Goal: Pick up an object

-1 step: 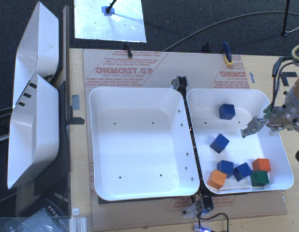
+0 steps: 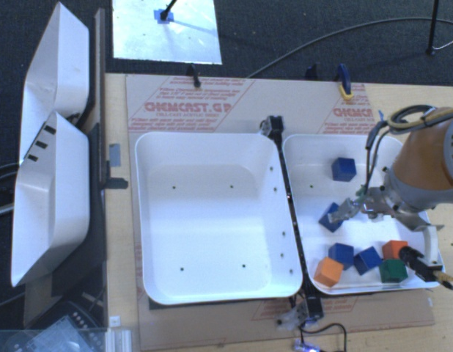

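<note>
Dark carpet floor around a tan worktop [image 2: 212,97] with red lettering on its far part; two shallow white bins sit side by side on it. Left bin [image 2: 149,196] has bare white floor with a few small dark dots. Right bin [image 2: 307,167] holds the blocks: one blue cube [image 2: 344,169] at the far side on its own, a second blue block [image 2: 330,218] mid-bin, tilted, then a cluster along the near edge — orange cube [image 2: 328,271] near-left, two blue cubes [image 2: 341,254] [image 2: 368,259] just beside it, a green cube [image 2: 393,270] further right with an orange-red cube [image 2: 394,249] touching it on the far side. Arm [image 2: 424,160] comes in from the right, orange band visible, cables looped above the wrist. Pincer [image 2: 351,208] is low in the right bin, its tip just beside or touching the tilted blue block on that block's right; can't tell if the block is actually between the fingers, and can't tell finger state from this angle. Blue clamp [image 2: 345,83] at the far edge of the worktop. Grey metal sheet [image 2: 166,20] on the floor beyond, white tubs [image 2: 54,145] stacked off to the left.
</note>
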Motion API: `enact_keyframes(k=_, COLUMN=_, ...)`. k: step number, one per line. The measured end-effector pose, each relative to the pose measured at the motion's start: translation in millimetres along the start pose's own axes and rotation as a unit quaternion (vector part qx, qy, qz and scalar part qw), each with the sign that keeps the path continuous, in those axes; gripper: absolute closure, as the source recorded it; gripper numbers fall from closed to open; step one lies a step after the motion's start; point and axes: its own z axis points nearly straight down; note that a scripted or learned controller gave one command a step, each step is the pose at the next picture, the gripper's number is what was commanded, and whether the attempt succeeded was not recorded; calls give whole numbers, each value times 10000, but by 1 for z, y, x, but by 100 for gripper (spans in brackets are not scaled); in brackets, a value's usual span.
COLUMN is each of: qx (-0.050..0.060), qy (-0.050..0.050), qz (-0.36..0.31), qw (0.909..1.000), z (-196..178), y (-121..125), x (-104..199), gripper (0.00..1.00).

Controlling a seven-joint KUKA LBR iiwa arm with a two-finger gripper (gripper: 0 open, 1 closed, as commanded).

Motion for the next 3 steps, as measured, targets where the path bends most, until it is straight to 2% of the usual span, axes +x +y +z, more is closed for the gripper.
enact_keyframes(k=1, qx=-12, qy=-3, qz=9, qw=10000, z=5, y=31, x=-7, gripper=0)
enact_keyframes(k=3, qx=-17, qy=7, qz=7, qw=10000, z=6, y=41, x=0, gripper=0)
